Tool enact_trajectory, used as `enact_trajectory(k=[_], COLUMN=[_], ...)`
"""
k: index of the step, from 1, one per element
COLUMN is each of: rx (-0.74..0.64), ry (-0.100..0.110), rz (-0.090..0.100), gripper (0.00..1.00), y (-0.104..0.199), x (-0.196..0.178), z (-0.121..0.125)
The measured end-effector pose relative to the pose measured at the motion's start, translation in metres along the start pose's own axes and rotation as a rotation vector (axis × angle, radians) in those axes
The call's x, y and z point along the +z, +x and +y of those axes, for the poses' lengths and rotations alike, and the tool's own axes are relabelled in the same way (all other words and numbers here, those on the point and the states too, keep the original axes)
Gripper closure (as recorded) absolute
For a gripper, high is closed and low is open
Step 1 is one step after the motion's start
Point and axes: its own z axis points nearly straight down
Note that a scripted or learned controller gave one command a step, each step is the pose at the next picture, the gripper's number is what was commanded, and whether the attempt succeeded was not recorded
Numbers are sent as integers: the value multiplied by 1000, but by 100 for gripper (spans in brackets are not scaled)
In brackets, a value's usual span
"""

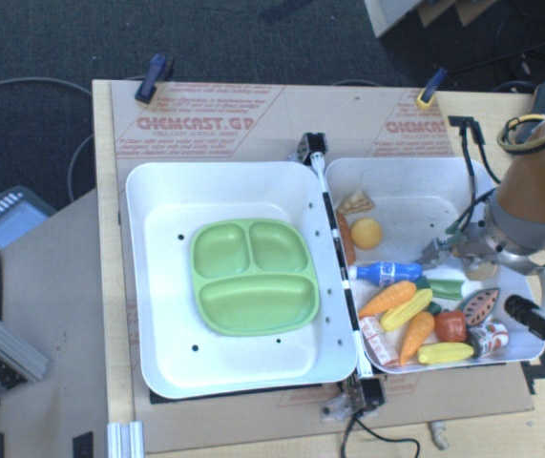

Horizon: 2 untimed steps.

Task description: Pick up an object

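Observation:
The right bin [415,184] holds a heap of toy food along its near side. In it are a blue bottle [385,273], two orange carrots [387,299] [416,337], a yellow banana [446,353], a red tomato [450,326] and a green-and-white piece [446,283]. A yellow ball [367,233] and a tan piece [355,203] lie apart, nearer the bin's far left. My gripper [447,249] hangs low over the right side of this bin, just above the green-and-white piece and right of the ball. Nothing is visibly held in it.
The left bin [157,256] carries a green divided plate [253,277] in its middle. The grey arm [530,203] leans in over the right bin's right wall. Blue clamps [153,77] [431,86] sit at the bench's far edge.

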Motion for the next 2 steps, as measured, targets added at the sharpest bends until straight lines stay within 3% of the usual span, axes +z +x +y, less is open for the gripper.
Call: enact_trajectory(k=[1,2], rx=[-2,-2], ry=[-4,1], rz=[0,2], gripper=[0,0], y=[-3,82], x=[-95,-19], z=[122,78])
